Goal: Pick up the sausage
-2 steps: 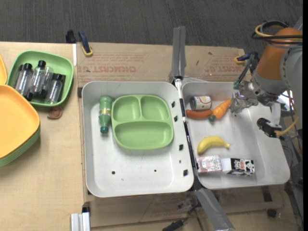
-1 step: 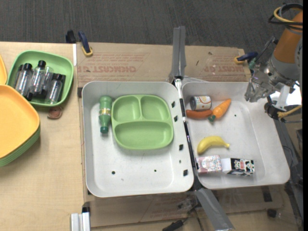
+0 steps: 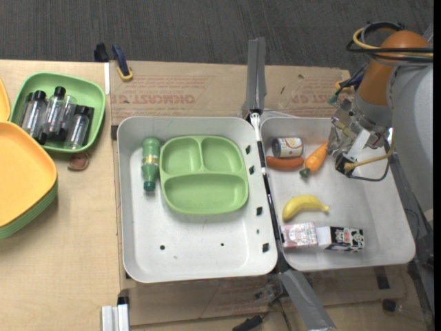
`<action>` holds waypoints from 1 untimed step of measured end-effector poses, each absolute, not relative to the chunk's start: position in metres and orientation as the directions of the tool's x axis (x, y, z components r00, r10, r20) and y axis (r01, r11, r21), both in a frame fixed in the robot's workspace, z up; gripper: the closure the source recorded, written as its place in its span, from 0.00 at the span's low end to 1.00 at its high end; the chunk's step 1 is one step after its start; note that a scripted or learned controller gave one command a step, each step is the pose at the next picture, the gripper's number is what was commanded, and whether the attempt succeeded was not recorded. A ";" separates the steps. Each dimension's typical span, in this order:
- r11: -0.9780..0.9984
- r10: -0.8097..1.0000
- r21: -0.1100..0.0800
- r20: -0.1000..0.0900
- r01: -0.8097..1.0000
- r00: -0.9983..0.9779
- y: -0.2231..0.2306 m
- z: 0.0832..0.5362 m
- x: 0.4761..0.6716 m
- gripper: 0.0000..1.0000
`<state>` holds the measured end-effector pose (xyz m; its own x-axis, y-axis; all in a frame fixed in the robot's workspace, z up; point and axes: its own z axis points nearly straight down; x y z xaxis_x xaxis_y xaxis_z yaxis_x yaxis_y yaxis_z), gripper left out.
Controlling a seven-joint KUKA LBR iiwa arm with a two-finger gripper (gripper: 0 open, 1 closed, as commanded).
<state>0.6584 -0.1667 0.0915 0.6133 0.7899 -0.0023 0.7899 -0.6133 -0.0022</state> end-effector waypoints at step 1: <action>-0.430 0.903 -0.002 -0.001 0.903 0.430 -0.207 0.092 0.619 1.00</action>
<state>0.6193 -0.2072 0.0920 0.4304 0.9027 -0.0011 0.9027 -0.4304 -0.0017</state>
